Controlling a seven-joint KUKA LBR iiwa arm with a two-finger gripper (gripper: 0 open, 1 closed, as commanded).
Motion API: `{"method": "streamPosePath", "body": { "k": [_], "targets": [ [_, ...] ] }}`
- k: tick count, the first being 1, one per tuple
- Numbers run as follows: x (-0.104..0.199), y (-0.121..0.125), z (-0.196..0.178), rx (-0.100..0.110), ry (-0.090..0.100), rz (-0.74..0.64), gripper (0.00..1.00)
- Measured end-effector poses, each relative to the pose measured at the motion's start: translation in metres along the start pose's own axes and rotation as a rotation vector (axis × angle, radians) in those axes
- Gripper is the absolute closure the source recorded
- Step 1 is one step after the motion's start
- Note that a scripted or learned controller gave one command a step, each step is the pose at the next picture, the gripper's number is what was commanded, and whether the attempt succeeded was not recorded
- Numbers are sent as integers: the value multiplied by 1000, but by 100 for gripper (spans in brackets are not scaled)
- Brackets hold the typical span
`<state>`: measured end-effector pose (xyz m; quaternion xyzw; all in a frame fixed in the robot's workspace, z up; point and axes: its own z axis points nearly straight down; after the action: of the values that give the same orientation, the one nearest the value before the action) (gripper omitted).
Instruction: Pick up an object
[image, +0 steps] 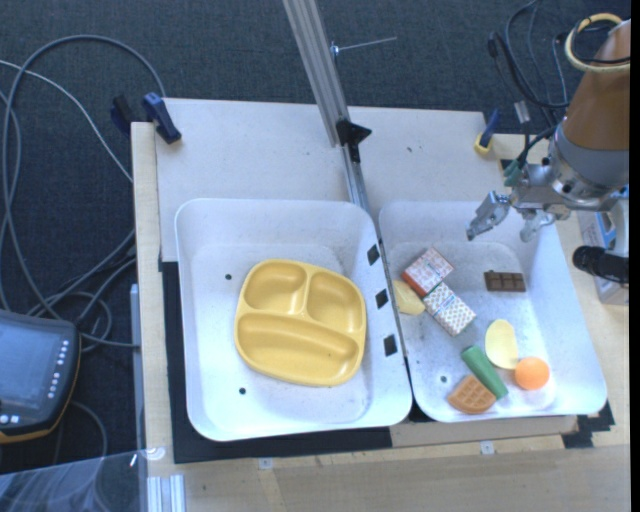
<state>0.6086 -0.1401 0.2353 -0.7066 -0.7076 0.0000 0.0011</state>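
Evidently mid-approach, the hand (508, 222) hangs spread and empty over the right bin's (578, 330) far edge, needing descent onto the chocolate bar (505, 282).

The arm (600, 110) is cut off by the right and top edges. A pale yellow piece (406, 298) lies partly hidden under the patterned box (428, 270). The handheld screen (30, 375) is cropped at the left edge.
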Motion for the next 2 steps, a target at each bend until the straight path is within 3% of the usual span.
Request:
{"method": "streamPosePath", "body": {
  "k": [1, 2],
  "targets": [
    [0, 0, 0, 0, 0, 0, 0],
    [2, 3, 63, 6, 0, 1, 0]
  ]
}}
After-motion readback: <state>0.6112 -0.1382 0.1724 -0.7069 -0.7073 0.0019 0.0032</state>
